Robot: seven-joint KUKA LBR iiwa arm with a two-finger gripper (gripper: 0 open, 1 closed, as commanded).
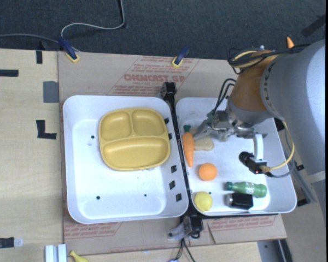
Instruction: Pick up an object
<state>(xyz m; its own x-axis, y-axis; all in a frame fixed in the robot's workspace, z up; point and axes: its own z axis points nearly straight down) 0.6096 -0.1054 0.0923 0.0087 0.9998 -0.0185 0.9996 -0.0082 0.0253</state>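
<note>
Left shallow white bin [76, 162]: yellow three-compartment plastic plate [134, 137] near its far edge, few dark specks on the floor. Right shallow white bin [284, 198]: orange plastic carrot [188, 148] along its left wall, pale beige lump [204, 144] touching it, partly hidden by the gripper. Round orange fruit [208, 171] mid-bin. Yellow lemon [203, 201] at near-left corner. Green plastic bottle [247, 188] and small black block [241, 201] at near edge. Gripper [206, 130] low over carrot's far end; finger spread can't be judged, grey arm covers the bin's far-right corner.
</note>
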